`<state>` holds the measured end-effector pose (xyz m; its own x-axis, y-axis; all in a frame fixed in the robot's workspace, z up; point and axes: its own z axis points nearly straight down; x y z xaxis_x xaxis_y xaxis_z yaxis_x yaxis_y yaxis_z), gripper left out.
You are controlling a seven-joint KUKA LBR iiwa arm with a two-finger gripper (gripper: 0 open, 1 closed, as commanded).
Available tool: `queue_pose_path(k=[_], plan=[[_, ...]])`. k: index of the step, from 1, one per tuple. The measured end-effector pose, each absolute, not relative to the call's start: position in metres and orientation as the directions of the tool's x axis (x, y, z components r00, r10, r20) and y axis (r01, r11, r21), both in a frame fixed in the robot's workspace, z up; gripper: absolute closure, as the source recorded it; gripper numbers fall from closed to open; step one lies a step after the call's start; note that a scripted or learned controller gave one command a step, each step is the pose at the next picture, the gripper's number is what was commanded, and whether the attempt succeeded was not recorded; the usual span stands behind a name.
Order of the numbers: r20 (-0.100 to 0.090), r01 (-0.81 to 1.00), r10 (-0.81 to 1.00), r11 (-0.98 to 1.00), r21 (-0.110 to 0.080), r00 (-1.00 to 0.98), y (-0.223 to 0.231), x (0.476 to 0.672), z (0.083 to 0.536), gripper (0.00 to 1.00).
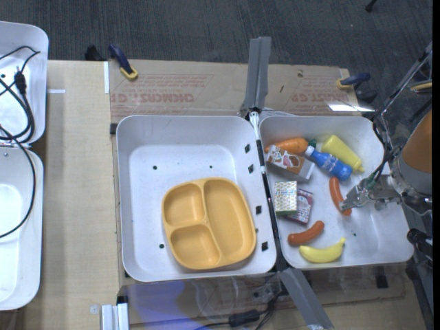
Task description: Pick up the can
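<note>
The can (286, 198) is a small pale one with a greenish-white label. It lies in the left part of the right bin (385, 253), against a purple packet (303, 206). My gripper (352, 201) is low in the same bin, to the can's right, at the lower end of a red chili-like piece (335, 191). About a can's length of bin floor separates the gripper from the can. Nothing shows held in the gripper.
The right bin also holds a carrot (293, 145), a small carton (282, 160), a blue bottle (328, 162), a yellow bottle (342, 152), a sausage (306, 233) and a banana (323, 252). A yellow divided plate (206, 223) lies in the left bin (137, 184).
</note>
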<state>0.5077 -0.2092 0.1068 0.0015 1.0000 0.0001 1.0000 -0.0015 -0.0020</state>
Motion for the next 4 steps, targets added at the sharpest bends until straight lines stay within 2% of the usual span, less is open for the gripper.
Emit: queue_pose_path(k=[1, 2, 3, 4], plan=[[0.0, 0.999, 0.999, 0.043, -0.001, -0.043, -0.193, 0.51, 0.12, 0.0], [0.004, 0.962, 0.962, -0.274, -0.006, 0.274, -0.205, 0.486, 0.105, 0.0], [0.004, 0.953, 0.953, -0.304, -0.005, 0.304, -0.207, 0.478, 0.113, 0.0], [-0.001, 0.962, 0.962, -0.274, 0.0, 0.274, -0.173, 0.527, 0.091, 0.0]])
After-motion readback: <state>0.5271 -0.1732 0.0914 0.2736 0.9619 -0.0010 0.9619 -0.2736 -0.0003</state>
